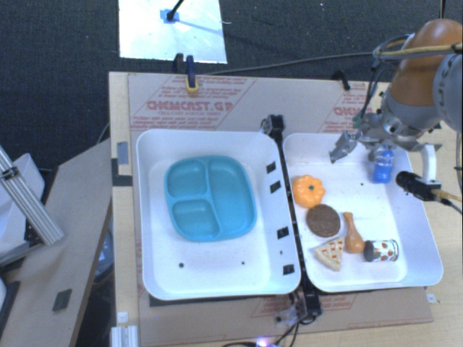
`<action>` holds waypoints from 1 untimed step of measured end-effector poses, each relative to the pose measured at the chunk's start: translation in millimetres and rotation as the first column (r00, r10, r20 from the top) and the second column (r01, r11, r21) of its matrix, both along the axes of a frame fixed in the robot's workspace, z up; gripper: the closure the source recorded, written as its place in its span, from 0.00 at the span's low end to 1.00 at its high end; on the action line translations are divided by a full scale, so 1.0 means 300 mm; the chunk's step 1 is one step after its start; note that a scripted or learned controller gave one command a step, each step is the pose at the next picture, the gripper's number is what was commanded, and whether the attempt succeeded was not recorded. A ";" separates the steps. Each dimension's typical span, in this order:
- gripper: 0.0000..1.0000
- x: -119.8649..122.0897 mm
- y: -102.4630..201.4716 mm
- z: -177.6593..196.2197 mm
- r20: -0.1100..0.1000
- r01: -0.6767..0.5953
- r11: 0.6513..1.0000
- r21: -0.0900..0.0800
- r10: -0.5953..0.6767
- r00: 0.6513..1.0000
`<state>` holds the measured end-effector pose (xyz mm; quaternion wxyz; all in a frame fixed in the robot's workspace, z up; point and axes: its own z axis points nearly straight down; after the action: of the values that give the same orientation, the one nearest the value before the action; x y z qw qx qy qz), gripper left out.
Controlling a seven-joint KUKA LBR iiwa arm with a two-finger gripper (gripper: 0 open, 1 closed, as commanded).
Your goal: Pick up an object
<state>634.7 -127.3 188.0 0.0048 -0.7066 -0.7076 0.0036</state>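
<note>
Left bin (155, 266): blue tray (210, 198). Right bin (423, 255): pumpkin (308, 190), cookie (323, 220), pizza slice (330, 254), drumstick (352, 233), can (381, 251) clustered near divider and front. Blue bottle (382, 165) upright at back right, seemingly between fingers of gripper (381, 150), clamped on it; contact partly hidden.

- A dark grey carpeted floor (58, 56) surrounds the pale wooden worktop (123, 215).
- A shiny square metal sheet (173, 20) lies on that floor beyond the worktop's far edge.
- A ribbed aluminium rail (29, 204) leans in at the left, beside a grey side panel (51, 266).
</note>
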 end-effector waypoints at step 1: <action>0.00 0.010 0.001 0.028 0.013 -0.002 1.000 -0.002 0.002 1.000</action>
<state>637.7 -127.0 196.5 -0.0005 -0.7058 -0.7084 -0.0006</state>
